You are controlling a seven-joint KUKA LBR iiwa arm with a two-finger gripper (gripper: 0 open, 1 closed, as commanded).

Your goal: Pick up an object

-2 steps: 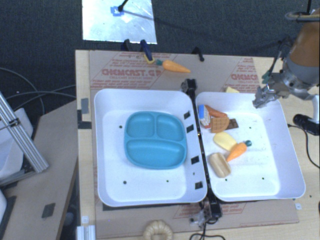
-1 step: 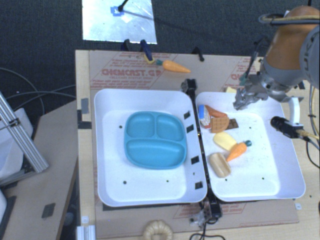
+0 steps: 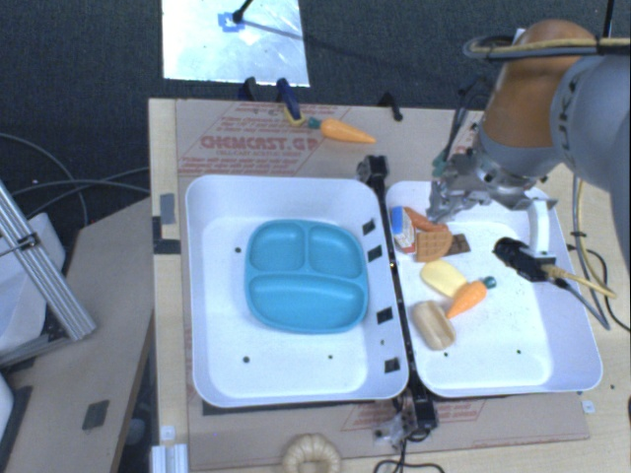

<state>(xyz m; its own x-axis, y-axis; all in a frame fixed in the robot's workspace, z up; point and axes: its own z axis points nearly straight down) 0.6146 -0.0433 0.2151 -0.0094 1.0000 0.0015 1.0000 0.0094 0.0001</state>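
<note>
**DESK:** Camera view, what did we have?

**PHOTOG:** KUKA arm reached in from frame right. Its gripper hung low over the upper-left corner of the right bin, centre-right of frame. Couldn't tell if the pincer was open or closed, as the wrist hardware blocked it. Nothing seen held.

**DESK:** Where was the pick target?

**PHOTOG:** Task named no particular obj. Likeliest candidates sat just under and beside the gripper. There was a brown waffle-like square, an orange piece touching its upper edge, and a small carton against the bin's left wall. That's prob. why the arm hung there: densest cluster, short drop.

**DESK:** Rest of that bin?

**PHOTOG:** Below the cluster were a yellow lump, a toy carrot just to its right, and a tan roll lower down. All lay loose in the bin's left half. The scatter looked meant to leave room around each item, tho the top three were crowded, so a grab there could catch two at once.

**DESK:** Left side?

**PHOTOG:** Left bin held a blue divided plate, flat, mid-bin, well apart from the gripper. Outside the bins, a second carrot lay on the board at top centre and a pale ring at the bottom edge. Both out of play, I'd judge.
</note>
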